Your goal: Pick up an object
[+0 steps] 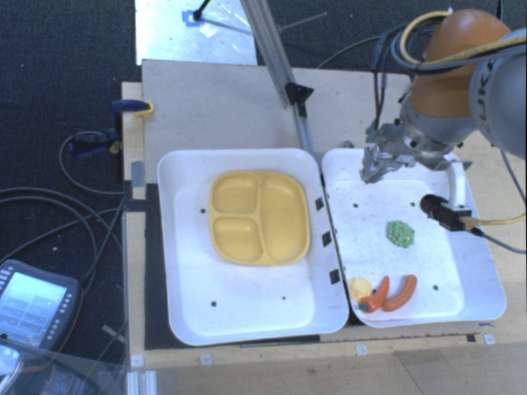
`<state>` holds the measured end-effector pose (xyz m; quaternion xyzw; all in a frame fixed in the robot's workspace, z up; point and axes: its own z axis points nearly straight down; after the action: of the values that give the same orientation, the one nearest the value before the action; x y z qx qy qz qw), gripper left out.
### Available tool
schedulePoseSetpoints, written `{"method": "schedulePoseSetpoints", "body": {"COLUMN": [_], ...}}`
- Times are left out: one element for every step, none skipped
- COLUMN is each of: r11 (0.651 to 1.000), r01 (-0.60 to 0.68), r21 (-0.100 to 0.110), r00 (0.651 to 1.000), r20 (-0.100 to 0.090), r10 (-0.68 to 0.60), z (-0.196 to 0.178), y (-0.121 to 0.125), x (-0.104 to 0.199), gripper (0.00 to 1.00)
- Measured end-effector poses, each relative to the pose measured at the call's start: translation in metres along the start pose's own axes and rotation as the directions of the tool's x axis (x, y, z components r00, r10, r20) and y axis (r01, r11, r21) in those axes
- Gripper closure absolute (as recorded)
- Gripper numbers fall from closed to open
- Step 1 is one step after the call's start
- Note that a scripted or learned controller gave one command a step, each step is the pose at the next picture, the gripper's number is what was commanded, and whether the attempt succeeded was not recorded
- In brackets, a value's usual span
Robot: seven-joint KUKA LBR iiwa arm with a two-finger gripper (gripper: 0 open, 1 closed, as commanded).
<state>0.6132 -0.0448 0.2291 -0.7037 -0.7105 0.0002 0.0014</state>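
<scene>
Here, the gripper [375, 169] hangs over the right bin's [478, 299] far-left corner; whether it is spread or closed cannot be determined. The green object [400, 234] lies nearer the camera, apart. No legible markings.

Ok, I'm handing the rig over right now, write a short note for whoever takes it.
Gripper: over the far left corner of the right bin, nothing seen between its fingers; can't tell if open or shut.
Things: green peas mid right bin; yellow piece, red pepper and sausage bunched at its near edge. Yellow tray lies in the left bin.
Done: nothing picked up yet.
Left: lower onto one item, grip, lift. The peas lie nearest the gripper, so probably the easiest try.
</scene>
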Motion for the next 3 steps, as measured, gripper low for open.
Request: {"method": "schedulePoseSetpoints", "body": {"r11": [1.000,1.000,1.000], "r01": [0.001,0.000,0.001], "r21": [-0.002,0.000,0.000], "r00": [1.000,1.000,1.000], "r20": [-0.001,-0.001,0.000], "r10": [-0.001,0.000,-0.001], "z": [-0.009,0.003,0.011], "y": [-0.024,-0.048,-0.074], "x": [0.041,0.089,0.133], "gripper": [1.00,1.00,1.00]}}
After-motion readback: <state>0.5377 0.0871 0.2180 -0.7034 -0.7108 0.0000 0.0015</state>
